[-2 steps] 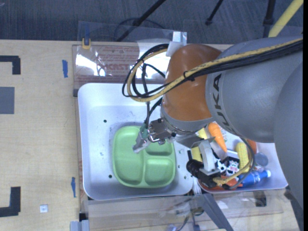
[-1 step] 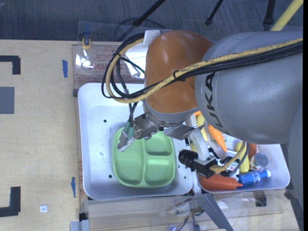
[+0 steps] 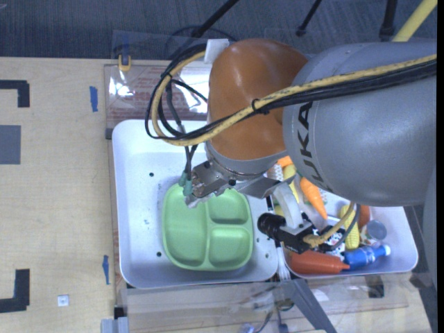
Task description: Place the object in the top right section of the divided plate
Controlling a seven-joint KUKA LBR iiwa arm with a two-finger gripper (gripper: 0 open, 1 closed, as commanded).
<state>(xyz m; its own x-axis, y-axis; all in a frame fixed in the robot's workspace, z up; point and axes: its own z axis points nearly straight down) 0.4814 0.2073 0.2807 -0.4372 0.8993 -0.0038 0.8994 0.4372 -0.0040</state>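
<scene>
Three sections on the green divided plate [image 3: 173,257] and, as far as I can see, all three are bare, including the top right section [image 3: 229,211] where the object is supposed to go. So I'd say the placing isn't done yet. The plate sits in the left bin [image 3: 133,186], toward its near side. The gripper [image 3: 199,188] hangs over the far edge of the plate, more above the big left section than the target one. The arm [image 3: 361,130] blocks so much that I honestly can't tell whether the gripper is open or closed. There's a small dark green bit [image 3: 186,180] right at its left side, maybe the object, but I can't say it's being held. The other candidates are the jumble of toys [image 3: 326,262] piled in the right bin [image 3: 404,254]. My guess at what's left: shift right over the target section and let go, if it has anything at all.
</scene>
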